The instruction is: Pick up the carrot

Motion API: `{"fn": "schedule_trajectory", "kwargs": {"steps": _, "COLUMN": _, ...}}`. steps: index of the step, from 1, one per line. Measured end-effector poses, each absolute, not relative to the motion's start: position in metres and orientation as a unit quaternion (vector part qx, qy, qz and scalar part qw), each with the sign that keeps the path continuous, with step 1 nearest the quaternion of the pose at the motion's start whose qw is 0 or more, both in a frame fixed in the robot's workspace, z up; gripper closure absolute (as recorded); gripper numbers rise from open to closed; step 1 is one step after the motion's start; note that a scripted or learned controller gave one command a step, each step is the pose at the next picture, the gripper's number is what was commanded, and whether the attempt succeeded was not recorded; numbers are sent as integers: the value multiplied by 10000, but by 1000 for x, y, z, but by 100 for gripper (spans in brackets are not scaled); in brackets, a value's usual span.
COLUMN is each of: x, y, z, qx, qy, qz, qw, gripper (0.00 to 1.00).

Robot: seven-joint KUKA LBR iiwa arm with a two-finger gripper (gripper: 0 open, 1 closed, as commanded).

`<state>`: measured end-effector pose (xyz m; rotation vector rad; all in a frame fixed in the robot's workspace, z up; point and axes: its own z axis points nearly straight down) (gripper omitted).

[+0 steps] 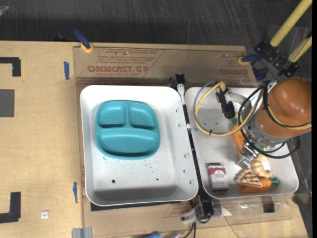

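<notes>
Carrot (261, 184) lies near right bin's (292, 190) front edge, gripper (249, 151) seemingly above.

Grey arm (271, 128) (orange band, black cables)

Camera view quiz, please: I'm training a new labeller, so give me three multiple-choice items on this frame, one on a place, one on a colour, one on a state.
1. Which bin holds the carrot?
A. left bin
B. right bin
C. neither

2. What colour is the divided plate?
A. teal
B. red
C. yellow

3. How does the divided plate lie?
A. tipped on edge
B. flat, compartments up
C. stacked on the small red and white box

Answers:
1 B, the carrot lies near the right bin's front edge, just below the gripper.
2 A, it is teal against the white left bin.
3 B, all three compartments face up.
</notes>
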<state>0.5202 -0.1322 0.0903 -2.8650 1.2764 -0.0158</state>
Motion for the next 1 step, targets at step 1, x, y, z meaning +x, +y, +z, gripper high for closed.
{"fn": "schedule_trajectory", "kwargs": {"steps": 1, "x": 552, "y": -87, "z": 218, "qx": -9152, "qy": 4031, "qz": -27, "qw": 38, "gripper": 100}}
